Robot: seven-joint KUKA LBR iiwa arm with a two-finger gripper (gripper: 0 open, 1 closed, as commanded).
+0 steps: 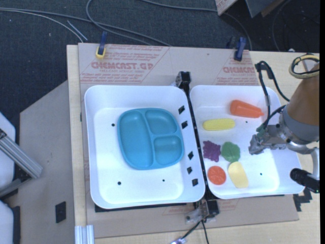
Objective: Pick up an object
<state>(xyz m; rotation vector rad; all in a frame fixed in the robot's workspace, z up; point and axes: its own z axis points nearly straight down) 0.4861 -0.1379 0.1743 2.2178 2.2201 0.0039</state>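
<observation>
Six toy foods crowd the right bin [264, 184]; nearest lie the yellow piece [237, 175] and orange slice [217, 175]. Farther right, the end effector [256, 145] hovers, grip unreadable, near the green piece [230, 151]. Descending here risks nudging tight neighbours and closing on nothing.

I've got the arm [304, 108] reaching in from the right edge, orange band broad across the top of it and the grey wrist section just below. The wrist is angled down and to the left. My gripper [255, 145] sits low at the end, dark and compact, pointing leftward; its tip is too small and blurred to read.
</observation>
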